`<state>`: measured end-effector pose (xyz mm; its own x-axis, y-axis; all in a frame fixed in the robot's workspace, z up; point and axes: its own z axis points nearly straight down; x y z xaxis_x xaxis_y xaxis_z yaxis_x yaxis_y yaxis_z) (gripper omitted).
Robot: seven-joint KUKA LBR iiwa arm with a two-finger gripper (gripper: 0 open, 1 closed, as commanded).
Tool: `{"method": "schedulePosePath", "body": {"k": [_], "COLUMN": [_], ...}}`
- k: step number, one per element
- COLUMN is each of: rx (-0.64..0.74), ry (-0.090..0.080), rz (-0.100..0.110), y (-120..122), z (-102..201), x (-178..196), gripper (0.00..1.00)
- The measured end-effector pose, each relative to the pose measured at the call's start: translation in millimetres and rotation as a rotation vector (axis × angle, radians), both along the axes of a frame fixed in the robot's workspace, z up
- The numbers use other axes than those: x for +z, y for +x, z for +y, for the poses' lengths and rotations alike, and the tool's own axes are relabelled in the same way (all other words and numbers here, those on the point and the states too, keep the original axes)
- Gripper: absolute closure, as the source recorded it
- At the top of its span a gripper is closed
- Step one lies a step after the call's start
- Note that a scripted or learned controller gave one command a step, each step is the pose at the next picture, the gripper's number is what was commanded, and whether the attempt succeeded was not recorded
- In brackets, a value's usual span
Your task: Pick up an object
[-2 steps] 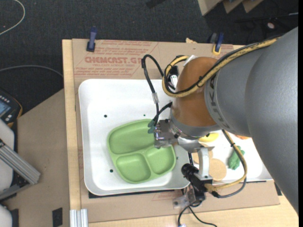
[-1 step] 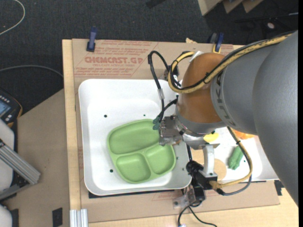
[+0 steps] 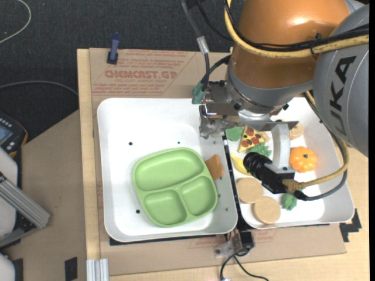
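Resting unheld: small orange pumpkin (image 3: pixel 302 158)

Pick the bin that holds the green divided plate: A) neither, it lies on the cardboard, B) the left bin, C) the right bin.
B: the green divided plate lies inside the left bin, while the right bin holds the small food items.
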<state>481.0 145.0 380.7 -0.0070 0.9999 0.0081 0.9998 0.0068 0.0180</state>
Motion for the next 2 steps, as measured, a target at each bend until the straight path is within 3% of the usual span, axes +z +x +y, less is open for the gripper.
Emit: {"method": "schedulePosePath", "body": {"k": [1, 2], "rx": [0.003, -0.007], "ry": [0.002, -0.013], "rz": [-0.001, 0.029], "y": [16, -4], "z": [83, 80], "x": [164, 60], "gripper": [1.0, 1.0]}}
